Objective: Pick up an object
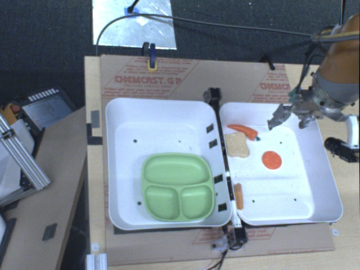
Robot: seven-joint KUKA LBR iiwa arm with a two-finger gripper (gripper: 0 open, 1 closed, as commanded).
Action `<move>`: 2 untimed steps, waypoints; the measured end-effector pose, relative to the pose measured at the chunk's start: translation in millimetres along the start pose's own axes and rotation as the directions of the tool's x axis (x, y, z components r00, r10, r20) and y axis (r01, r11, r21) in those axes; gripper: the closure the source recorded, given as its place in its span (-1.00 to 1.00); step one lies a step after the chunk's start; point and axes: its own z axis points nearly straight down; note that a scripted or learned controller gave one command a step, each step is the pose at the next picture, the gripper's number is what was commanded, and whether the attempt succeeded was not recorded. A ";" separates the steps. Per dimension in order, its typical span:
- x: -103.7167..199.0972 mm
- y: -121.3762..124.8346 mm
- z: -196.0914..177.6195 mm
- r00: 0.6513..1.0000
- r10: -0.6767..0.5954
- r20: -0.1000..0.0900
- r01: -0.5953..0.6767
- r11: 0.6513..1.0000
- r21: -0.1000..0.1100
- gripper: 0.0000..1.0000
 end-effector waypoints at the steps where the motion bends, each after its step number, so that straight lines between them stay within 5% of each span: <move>1: 0.2 2.1 -5.4 1.000 -0.002 0.001 0.002 1.000 -0.010 -1.00; 2: 2.4 -0.6 57.0 1.000 0.000 0.001 0.000 1.000 -0.004 -1.00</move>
